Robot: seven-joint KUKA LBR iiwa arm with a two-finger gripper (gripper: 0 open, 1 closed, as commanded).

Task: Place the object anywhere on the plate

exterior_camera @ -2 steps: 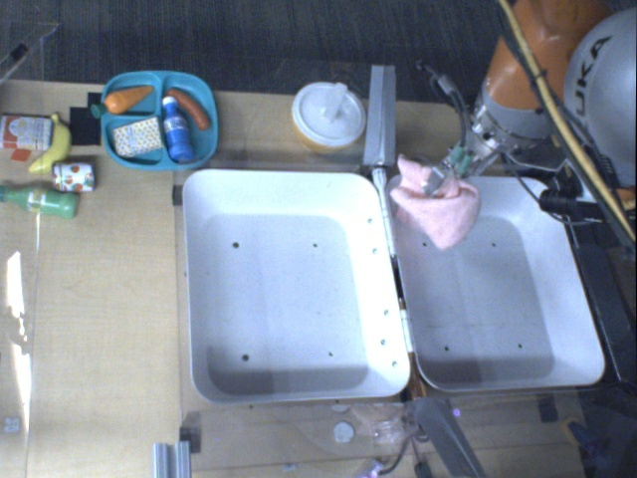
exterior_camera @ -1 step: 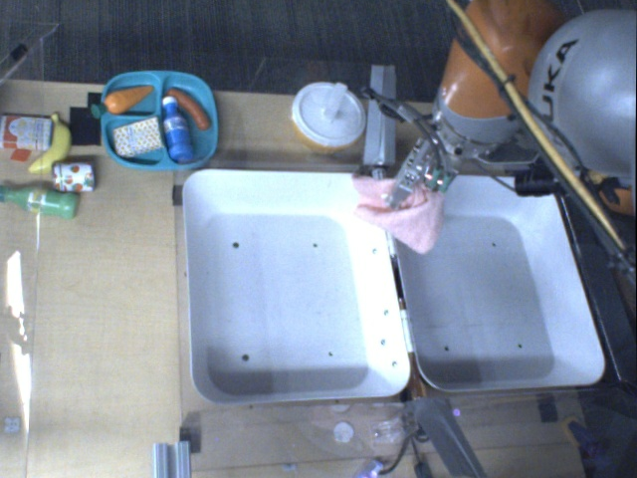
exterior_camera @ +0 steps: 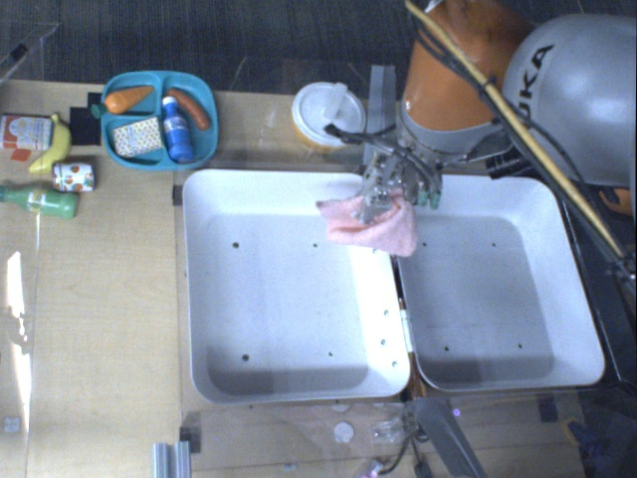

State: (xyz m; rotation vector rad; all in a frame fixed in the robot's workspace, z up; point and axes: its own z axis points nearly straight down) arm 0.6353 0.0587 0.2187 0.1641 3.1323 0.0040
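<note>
You see the jaws (exterior_camera: pixel 383 199) pinching a pink cloth (exterior_camera: pixel 370 225), which hangs crumpled from them above the far edge of the left bin (exterior_camera: pixel 289 287), close to the seam with the right bin (exterior_camera: pixel 498 287). The grey arm (exterior_camera: pixel 557 98) comes in over the desk's far right corner. On the desk's (exterior_camera: pixel 100 297) far left corner sits a blue divided plate (exterior_camera: pixel 159 118) with toy food, well apart from the cloth. A white cup (exterior_camera: pixel 323 113) stands by the far edge.
</note>
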